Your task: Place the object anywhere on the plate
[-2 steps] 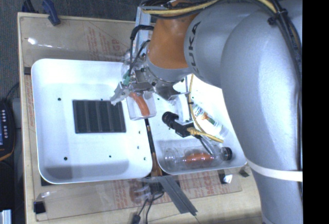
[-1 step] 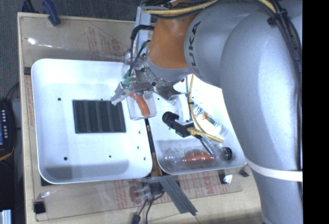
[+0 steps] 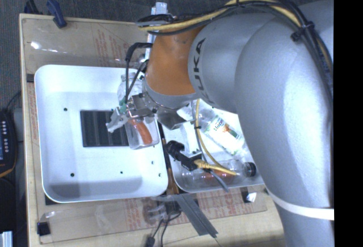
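Well, step in hand: carrying, by my reckoning — the arm [image 3: 266, 87] leans across from the right and its gripper [image 3: 134, 121] hangs over the left bin [image 3: 51, 127], just beside the dark plate [image 3: 96, 128].
Hand: the fingers look pinched on a clear object with an orange piece [image 3: 143, 132]; it sits between them, at the plate's right edge.
Object: held just above the bin floor, I judge, beside the plate and perhaps overlapping its right edge; whether it touches anything below I cannot tell.
Plate: one dark rectangle lying flat in the middle of the left bin, partly covered on its right side by the gripper.
Next move: it calls for a short shift toward the plate's middle, a lowering, then the fingers letting go; the clear object could tip or slide off if released at the edge.
Bins: two, side by side; the right bin [image 3: 187, 183] is mostly under the arm.
Right bin contents: one clear bottle with a white and green label [image 3: 224, 132], and one orange-tipped tool [image 3: 218, 169]; more may lie hidden under the arm.
Clamp: one blue clamp [image 3: 55, 12] at the bench's far left corner.
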Controlling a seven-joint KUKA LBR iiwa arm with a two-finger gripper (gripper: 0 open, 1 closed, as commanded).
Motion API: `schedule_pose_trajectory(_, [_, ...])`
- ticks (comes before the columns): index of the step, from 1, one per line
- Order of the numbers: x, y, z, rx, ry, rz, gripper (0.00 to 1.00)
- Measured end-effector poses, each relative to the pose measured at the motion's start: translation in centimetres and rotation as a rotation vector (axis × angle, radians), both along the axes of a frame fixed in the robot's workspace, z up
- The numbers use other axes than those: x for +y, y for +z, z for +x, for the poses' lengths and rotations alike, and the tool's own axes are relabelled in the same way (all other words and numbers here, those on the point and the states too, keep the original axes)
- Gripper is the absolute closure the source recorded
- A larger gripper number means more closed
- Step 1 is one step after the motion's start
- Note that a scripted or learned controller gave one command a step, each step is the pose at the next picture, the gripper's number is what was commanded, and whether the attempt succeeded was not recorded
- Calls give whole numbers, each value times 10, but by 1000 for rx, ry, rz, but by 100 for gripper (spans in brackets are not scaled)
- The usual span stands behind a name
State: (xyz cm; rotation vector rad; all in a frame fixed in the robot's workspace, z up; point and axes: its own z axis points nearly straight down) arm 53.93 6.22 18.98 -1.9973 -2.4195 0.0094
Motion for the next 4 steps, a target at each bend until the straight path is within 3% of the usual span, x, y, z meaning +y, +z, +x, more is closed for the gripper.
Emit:
schedule_pose_trajectory(1, [-2, 8, 0, 4, -1, -2, 100])
schedule_pose_trajectory(2, [-52, 0, 49, -3, 182, 2, 100])
schedule_pose_trajectory(3, [-26, 9, 63, -4, 172, 2, 100])
schedule_pose_trajectory(4, [-26, 9, 63, -4, 172, 2, 0])
